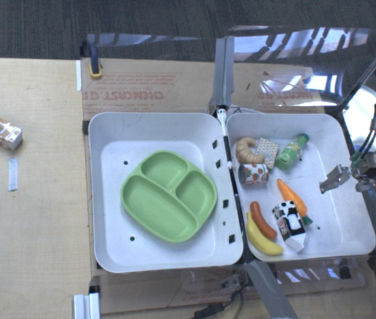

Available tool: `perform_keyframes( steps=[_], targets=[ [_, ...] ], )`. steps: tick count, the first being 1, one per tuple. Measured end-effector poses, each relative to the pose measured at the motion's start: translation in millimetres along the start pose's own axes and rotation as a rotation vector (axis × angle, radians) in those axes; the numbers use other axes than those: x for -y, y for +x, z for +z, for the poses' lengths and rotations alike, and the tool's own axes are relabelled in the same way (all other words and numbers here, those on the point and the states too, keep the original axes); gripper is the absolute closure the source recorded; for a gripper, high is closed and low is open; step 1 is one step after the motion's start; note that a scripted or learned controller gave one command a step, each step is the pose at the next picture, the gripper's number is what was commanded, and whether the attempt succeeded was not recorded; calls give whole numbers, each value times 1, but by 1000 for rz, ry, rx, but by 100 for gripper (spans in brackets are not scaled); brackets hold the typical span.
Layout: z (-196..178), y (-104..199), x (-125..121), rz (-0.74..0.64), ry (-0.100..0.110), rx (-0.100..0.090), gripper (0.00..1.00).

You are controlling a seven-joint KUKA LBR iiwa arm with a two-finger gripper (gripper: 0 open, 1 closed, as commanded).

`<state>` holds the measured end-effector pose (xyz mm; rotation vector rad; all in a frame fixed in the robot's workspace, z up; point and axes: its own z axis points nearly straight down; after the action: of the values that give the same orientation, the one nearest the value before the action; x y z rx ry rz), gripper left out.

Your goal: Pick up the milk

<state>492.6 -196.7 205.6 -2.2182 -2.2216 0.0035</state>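
Item: milk carton (290,222), small, cow-patterned black and white. Location: right bin (337,241), lower middle, lying on its side. Long axis runs from upper left to lower right in the camera view, the pale end pointing toward the bin's near wall. Touching or just beside it on the left: a red sausage (262,220) and a banana (262,239). Just above it: a carrot (289,195), tilted along much the same line.

Other contents, right bin, upper part: a green bottle (291,151), a pastry ring (247,149), a patterned packet (266,149), a small can (255,173).

Left bin (101,198): a green divided plate (169,195).

Surface (28,244), far left: a small orange-and-white box (0,131), well apart from both bins.

Claw (336,177): at the right bin's right side, carrying nothing; whether it is spread or closed cannot be told at this size and angle.

Key relation: the milk lies to the left of the claw and nearer the camera, with bare bin floor between them. Judgement: the approach is clear from the right; the crowding on the carton's left side is the hazard, and a grip across the short axis looks the better fit.
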Motion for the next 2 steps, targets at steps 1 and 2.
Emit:
perform_keyframes(
  steps=[1, 2],
  targets=[
    [103, 13, 13, 32, -3, 0, 0],
    [115, 93, 12, 199, -1, 0, 0]
  ],
)
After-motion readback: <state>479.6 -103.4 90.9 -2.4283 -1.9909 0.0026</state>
